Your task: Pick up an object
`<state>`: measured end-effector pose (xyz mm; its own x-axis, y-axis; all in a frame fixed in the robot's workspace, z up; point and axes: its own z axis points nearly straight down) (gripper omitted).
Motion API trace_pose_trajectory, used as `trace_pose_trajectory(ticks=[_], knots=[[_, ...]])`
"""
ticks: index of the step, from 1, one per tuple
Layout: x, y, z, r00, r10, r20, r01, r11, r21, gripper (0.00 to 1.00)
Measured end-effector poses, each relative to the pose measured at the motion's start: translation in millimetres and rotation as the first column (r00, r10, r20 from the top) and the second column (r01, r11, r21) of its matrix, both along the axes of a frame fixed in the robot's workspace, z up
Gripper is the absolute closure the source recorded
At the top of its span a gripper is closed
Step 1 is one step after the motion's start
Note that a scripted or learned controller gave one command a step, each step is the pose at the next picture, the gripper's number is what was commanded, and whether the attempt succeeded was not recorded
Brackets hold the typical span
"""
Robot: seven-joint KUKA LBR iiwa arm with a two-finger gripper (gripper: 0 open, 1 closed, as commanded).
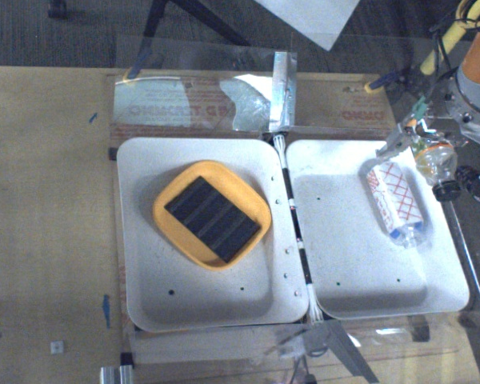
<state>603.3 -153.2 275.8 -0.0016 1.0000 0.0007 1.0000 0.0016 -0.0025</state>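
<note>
A yellow-orange rounded pad with a black ribbed top [212, 214] lies in the middle of the left bin [144, 294]. A clear plastic bottle with a red criss-cross label [394, 199] lies along the right side of the right bin [344, 278]. My gripper [412, 140] hangs over the far right corner of the right bin, just beyond the bottle's far end. The view shows nothing held in it.
A clear plastic barrier [200, 94] stands behind the left bin. Cables and arm hardware [456, 22] crowd the upper right. A black knob [448, 189] sticks out at the right bin's right rim. Brown bench [40, 214] extends to the left.
</note>
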Motion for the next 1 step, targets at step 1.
trace_pose_trajectory(ticks=[1], knots=[[43.6, -16.4, -89.8, 0.95, -0.312, 0.0, 0.312, 0.95, -0.002, 0.0]])
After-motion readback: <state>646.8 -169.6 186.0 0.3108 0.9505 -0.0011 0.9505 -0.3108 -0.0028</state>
